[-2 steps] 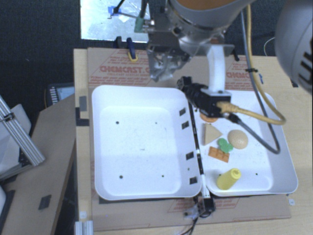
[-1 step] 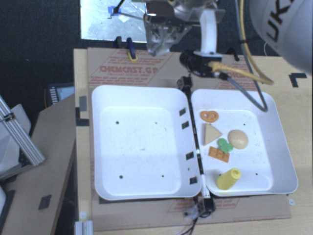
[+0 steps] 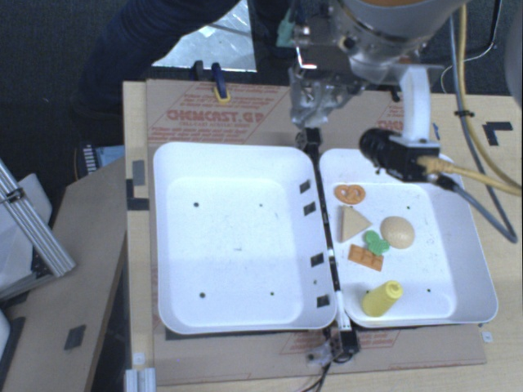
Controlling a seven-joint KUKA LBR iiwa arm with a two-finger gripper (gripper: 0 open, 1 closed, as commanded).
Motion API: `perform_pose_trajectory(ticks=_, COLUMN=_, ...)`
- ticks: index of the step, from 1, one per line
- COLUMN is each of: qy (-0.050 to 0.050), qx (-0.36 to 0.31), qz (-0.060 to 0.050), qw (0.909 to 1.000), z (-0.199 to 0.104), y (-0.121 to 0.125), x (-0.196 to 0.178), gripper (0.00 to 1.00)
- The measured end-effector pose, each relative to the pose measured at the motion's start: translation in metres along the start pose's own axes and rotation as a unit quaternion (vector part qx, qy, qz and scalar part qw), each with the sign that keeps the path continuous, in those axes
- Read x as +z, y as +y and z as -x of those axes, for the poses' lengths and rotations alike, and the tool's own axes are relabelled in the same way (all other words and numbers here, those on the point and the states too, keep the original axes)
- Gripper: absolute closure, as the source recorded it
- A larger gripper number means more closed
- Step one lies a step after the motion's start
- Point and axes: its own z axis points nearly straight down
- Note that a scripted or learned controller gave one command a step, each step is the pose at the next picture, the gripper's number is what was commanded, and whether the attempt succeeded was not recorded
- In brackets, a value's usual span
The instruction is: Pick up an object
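Gripper (image 3: 309, 119): mounted under the grey wrist with the orange band, hanging at about 12 o'clock in the camera view, over the far end of the divider between the two bins. Nothing is visible between its tips; whether it is spread or closed cannot be told from this angle.

Right bin (image 3: 470, 276): shallow, white, holding every loose item. Left bin (image 3: 237, 243): shallow, white, lying at 9 o'clock of the right bin.

Contents of the right bin, far to near:
- pretzel (image 3: 350, 193), small, brown, nearest the gripper.
- cheese wedge (image 3: 353, 223), pale triangle, point toward 12 o'clock.
- bread roll (image 3: 398, 232), round, tan, at 3 o'clock of the wedge.
- green piece (image 3: 376, 242), small, touching or overlapping the waffle; which of the two cannot be told.
- waffle (image 3: 365, 257), orange-brown square.
- yellow bottle (image 3: 382, 298), lying on its side, long axis running from 1 o'clock to 7 o'clock, well apart from the gripper.

Governing relation: the whole cluster lies at roughly 5 o'clock from the gripper, down the left half of the right bin. The pretzel looks the shortest reach. The bottle, standing clear of its neighbours, looks the cleanest grasp, taken across its long axis.
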Motion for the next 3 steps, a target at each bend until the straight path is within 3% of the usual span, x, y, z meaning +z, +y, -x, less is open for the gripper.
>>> perform_pose_trajectory(ticks=1, qy=0.000, qx=-0.003, qz=0.001, qw=1.0000, z=-0.038, y=0.044, x=0.001, gripper=1.00)
perform_pose_trajectory(ticks=2, qy=0.000, qx=-0.003, qz=0.001, qw=1.0000, z=-0.051, y=0.043, x=0.001, gripper=1.00)
perform_pose_trajectory(ticks=3, qy=0.000, qx=0.000, qz=0.000, qw=1.0000, z=0.007, y=0.001, x=0.000, gripper=1.00)
